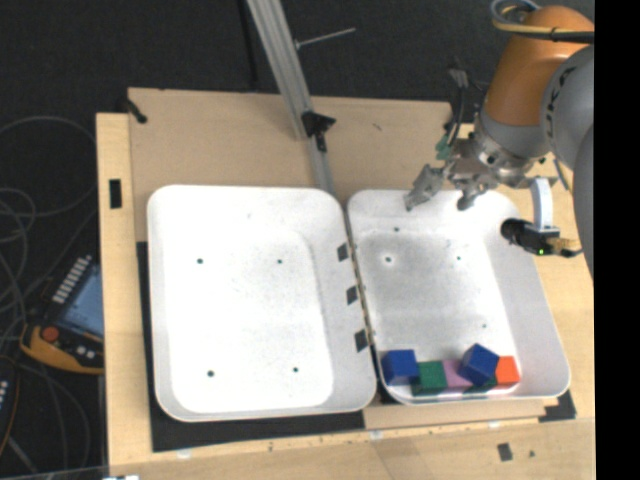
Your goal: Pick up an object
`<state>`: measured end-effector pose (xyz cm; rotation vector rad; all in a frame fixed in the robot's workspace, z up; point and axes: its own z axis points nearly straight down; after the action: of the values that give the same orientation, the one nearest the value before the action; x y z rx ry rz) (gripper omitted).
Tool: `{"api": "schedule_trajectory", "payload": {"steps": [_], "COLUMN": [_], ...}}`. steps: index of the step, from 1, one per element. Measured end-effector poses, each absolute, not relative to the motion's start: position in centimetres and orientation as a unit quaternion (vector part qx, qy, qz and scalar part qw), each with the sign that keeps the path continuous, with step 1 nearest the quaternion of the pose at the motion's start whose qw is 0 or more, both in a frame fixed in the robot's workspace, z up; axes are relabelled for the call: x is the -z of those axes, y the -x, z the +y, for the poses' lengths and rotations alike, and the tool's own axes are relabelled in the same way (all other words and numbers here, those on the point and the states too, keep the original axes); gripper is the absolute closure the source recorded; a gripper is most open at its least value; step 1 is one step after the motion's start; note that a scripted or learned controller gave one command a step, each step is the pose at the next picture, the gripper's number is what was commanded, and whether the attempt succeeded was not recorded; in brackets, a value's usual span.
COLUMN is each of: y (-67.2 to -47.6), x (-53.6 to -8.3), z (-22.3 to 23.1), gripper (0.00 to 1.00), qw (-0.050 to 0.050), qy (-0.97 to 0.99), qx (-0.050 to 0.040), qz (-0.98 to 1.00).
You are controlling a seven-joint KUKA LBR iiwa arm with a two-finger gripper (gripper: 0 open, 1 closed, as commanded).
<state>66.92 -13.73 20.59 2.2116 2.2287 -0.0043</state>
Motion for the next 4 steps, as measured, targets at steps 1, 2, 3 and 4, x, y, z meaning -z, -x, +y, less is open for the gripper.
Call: {"api": "schedule_trajectory", "payload": {"steps": [1,2,3,4], "y": [-65.6,-61.2,-65.4,-59.3], "x": [-25.5,-15.7,-9.4,-14.3], "z": [-8.1,-12.9,-14.2,-14.0], "gripper": [0.0,0.0,0.0,0.0], "qw": [0.002,-0.003,0.0,0.002], "qy": [-0.705,-0.709,-0.706,-0.708], "qx": [-0.0021,0.0039,0.0014,0.0], "qz": [0.71,0.705,0.708,0.706]}}
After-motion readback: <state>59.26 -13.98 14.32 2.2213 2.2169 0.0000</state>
